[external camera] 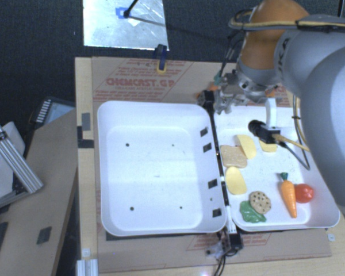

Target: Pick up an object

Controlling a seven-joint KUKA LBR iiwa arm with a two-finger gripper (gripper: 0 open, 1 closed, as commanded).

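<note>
My gripper (220, 103) hangs over the far left corner of the right bin (328, 214), close to the wall between the two bins. Nothing shows in its grasp. Several play-food pieces lie in that bin below it. A tan toast slice (233, 156) is nearest, with a pale yellow wedge (247, 145) beside it and another yellow piece (268, 147) to the right. Nearer the front lie a yellow slice (236, 181), a cookie (259, 201), a green leaf (250, 213), an orange carrot (288, 197) and a red tomato (304, 193).
The left bin (112, 117) lies beside the right one, joined by a dark hinge strip (217, 157). The big grey arm (322, 79) covers the right bin's far right part. A shiny plate (123, 16) lies behind the bench.
</note>
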